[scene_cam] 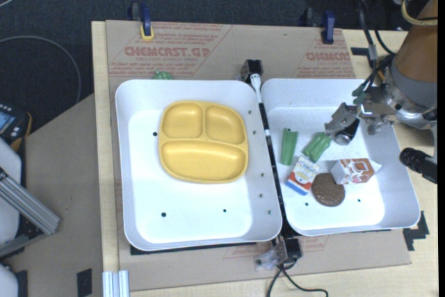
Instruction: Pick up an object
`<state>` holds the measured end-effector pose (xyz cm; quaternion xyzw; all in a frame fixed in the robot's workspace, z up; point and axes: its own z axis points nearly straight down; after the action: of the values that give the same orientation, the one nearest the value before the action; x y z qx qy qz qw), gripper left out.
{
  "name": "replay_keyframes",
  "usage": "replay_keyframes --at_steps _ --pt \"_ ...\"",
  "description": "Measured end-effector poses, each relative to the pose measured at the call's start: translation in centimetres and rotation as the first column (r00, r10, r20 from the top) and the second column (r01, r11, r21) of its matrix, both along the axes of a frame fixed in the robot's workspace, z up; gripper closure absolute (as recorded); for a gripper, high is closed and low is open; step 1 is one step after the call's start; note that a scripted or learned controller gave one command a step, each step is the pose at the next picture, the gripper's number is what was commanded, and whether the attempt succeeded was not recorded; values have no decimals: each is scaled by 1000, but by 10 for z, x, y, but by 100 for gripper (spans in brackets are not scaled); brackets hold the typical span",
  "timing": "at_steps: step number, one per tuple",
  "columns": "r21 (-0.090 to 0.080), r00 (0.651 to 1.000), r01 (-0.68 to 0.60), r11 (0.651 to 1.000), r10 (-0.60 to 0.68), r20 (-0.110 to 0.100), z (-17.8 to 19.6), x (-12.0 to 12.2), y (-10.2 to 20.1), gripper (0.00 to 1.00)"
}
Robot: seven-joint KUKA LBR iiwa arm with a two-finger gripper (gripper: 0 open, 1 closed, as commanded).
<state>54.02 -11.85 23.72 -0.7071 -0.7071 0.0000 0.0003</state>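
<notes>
Two bins (139,219) on board (174,45) printed "CHEMCAST"; claw (342,127) over right bin

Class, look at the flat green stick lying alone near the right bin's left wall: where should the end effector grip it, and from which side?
Grip the green stick at mid-length across its narrow width, descending from above. It lies flat with bare floor on both long sides.

Yellow divided plate (204,141) in left bin (132,170), hand (342,127) above right bin (389,212), near green items (316,147)
</notes>
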Motion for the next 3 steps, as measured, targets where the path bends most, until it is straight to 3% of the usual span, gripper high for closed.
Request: replay_keyframes --at_steps 1,2,3 --pt "-1 1000 -1 1000 1 3 11 1 0 100" --pt "5 1000 -6 1000 6 -10 -24 -59 71 100" --pt "1 1000 -8 1000 8 6 -54 42 131 100"
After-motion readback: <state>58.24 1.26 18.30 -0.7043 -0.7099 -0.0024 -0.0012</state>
